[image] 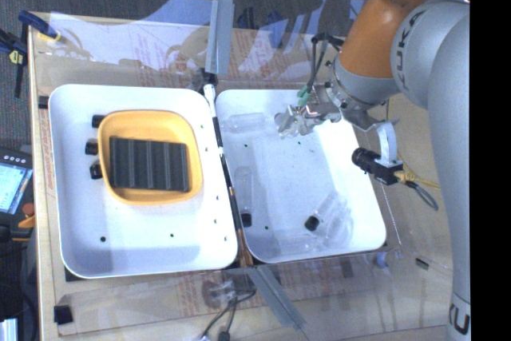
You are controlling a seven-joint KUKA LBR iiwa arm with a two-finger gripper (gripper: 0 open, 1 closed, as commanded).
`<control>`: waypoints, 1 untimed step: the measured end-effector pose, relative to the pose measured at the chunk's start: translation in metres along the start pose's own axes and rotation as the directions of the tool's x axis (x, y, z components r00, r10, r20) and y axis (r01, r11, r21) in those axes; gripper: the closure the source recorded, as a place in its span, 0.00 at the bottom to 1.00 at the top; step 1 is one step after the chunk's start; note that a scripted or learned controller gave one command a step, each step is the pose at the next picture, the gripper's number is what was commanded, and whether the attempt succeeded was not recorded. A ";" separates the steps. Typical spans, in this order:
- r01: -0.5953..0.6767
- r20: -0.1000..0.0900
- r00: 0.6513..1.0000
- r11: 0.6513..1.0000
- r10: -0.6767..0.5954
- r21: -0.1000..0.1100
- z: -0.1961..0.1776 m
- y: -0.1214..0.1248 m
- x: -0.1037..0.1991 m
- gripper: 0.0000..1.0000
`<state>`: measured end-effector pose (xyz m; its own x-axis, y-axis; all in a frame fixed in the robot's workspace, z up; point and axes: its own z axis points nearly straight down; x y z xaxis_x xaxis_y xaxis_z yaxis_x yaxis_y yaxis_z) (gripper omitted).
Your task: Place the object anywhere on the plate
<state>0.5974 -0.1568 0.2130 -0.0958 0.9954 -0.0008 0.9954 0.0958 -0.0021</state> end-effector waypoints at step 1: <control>0.147 -0.003 0.989 0.989 -0.147 0.004 0.004 -0.001 0.056 1.00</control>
<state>0.5911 -0.1011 0.2085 -0.2413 0.9704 0.0024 0.9704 0.2413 -0.0060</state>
